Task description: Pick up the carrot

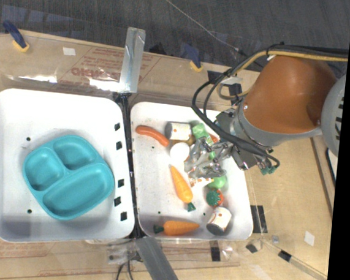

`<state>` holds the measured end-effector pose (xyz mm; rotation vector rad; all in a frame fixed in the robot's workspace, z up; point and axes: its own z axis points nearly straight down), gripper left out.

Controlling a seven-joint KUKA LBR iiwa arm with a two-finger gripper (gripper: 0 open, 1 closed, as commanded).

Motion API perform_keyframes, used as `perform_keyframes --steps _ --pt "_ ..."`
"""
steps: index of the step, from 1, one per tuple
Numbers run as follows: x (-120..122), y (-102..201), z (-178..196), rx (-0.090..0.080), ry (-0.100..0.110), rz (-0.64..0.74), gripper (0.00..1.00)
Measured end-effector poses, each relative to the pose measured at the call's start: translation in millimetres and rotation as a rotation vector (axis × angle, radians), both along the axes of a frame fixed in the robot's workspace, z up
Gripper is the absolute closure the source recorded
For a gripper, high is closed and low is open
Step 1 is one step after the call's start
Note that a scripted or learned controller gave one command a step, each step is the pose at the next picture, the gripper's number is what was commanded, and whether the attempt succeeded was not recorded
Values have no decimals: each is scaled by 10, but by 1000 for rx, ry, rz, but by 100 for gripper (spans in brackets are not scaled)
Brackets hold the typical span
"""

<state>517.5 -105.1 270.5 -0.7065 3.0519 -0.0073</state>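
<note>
Three orange carrots lie in the right bin [149, 183]. One carrot [181, 184] rests in the middle with its green tip pointing down-right. A second carrot [176, 228] lies along the front wall. A thinner one [153, 134] sits near the back left. My gripper [202, 160] hangs over the right half of the bin, its metal fingers pointing down among small toys just right of the middle carrot. No carrot is between the fingers.
The left bin [17, 115] holds a teal divided plate [68, 175]. Small toys crowd the right bin: a white roll [179, 131], green pieces [198, 131], a strawberry-like piece [214, 197] and a white cup [220, 219]. Cables loop off the wrist.
</note>
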Motion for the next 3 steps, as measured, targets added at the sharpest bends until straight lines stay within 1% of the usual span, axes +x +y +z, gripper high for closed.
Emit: perform_keyframes --steps 1,2,3 --pt "-42 -414 -1403 6 19 190 100" --pt "-20 -416 -1369 3 11 190 0" --pt "169 -584 -1794 3 10 226 0"
